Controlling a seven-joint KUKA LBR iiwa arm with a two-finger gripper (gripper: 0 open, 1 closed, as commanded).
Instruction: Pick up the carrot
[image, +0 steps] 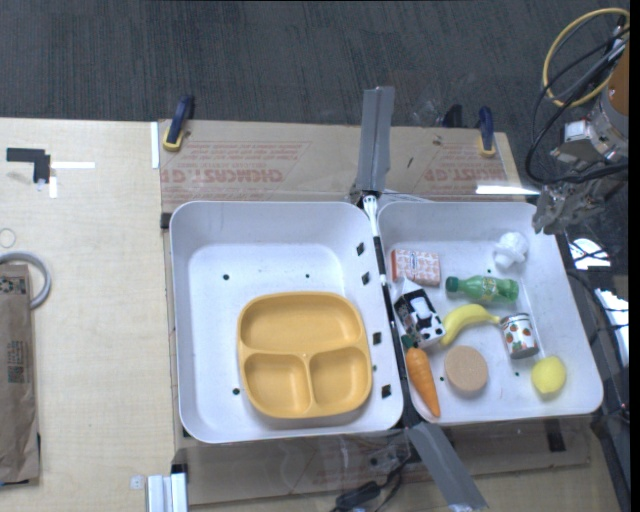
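Reaching in from the right, the arm is hanging over the far right corner of the right bin (585, 330), with yellow and black cables looping above its wrist. The gripper (557, 212) is pointing down just past the bin's rim, well apart from the carrot (422, 379); it is too small and blurred to tell its state. The carrot is lying along the bin's near left edge, its green end touching a black-and-white toy (420, 315) and a banana (466, 322) just beside it. A yellow divided plate (303, 354) is sitting in the left bin (200, 300).
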